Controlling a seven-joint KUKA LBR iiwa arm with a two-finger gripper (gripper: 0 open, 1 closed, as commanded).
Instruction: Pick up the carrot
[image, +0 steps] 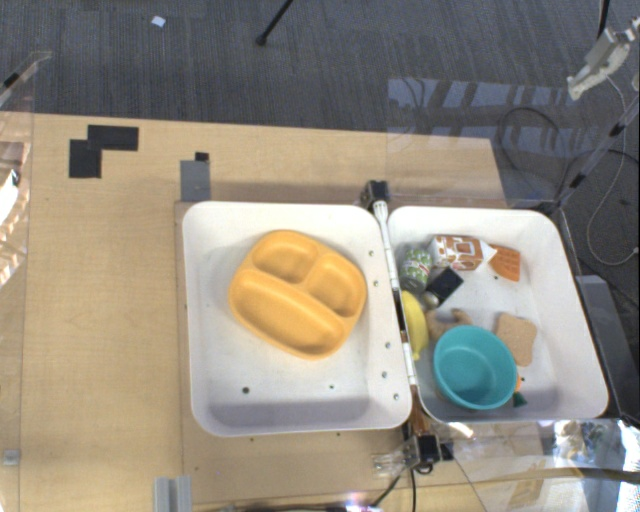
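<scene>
The carrot (517, 387) seems to be the small orange sliver with a green tip wedged against the teal bowl (470, 366), on the bowl's right and near side. Most of it is hidden by the bowl's rim, so this reading is unsure.

The teal bowl stands upright in the near part of the right bin (562, 250). Just left of the bowl a yellow banana (414, 322) lies along the bin's left wall. Just right of the bowl and a little farther back rests a tan slice of bread (516, 336). Beyond the bowl are a black block (444, 285), a green patterned item (417, 265), a brown-and-white carton (458, 251) and an orange waffle-like piece (506, 263).

Well to the bowl's left, across the divide, the left bin (290, 405) holds a yellow divided plate (297, 292), lying flat.

Whether the claw is released or clenched cannot be told here.
</scene>
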